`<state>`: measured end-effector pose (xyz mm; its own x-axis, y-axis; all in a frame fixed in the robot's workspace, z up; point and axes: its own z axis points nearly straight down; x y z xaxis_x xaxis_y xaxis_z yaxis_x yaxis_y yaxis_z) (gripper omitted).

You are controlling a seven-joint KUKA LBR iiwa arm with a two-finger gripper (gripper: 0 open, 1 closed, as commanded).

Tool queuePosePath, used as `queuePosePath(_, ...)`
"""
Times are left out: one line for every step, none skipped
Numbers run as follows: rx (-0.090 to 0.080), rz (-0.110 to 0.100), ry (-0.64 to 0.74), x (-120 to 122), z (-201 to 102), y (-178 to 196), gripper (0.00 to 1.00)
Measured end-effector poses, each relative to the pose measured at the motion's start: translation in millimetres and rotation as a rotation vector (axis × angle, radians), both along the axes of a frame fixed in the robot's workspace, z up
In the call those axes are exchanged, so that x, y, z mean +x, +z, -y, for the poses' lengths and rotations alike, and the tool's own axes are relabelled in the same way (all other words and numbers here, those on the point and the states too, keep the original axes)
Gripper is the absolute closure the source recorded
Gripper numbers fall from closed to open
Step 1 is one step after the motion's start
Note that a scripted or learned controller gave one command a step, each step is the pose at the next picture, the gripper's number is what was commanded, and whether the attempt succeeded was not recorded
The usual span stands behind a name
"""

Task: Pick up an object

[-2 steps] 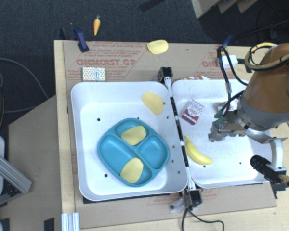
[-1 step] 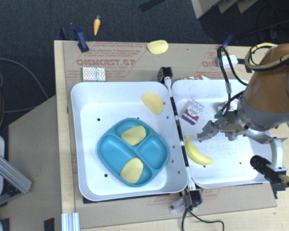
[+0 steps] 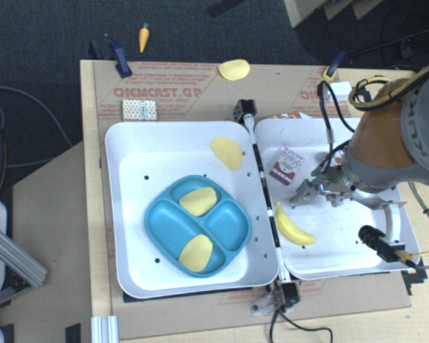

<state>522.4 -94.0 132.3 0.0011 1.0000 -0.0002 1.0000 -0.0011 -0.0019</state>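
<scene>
One gripper point(image 3: 304, 194) above right bin point(image 3: 343, 259) — beside banana point(image 3: 293, 227)

A single fixed camera looks down at a slant on the tabletop point(image 3: 200, 84), framing both white bins: the left bin point(image 3: 129, 191) and the right bin point(image 3: 329, 252) sit side by side near mid-frame. The view stands far enough back to take in dark floor point(image 3: 57, 20) beyond the far edge, while the arm point(image 3: 386, 141) enters from the right.
</scene>
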Motion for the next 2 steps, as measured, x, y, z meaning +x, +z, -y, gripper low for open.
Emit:
queuePosePath(-0.002, 0.002, 0.0, 38.4, 63.0, -48.2, 0.0)
queuePosePath(-0.002, 0.004, 0.002, 125.7, 103.4, -47.0, 0.0)
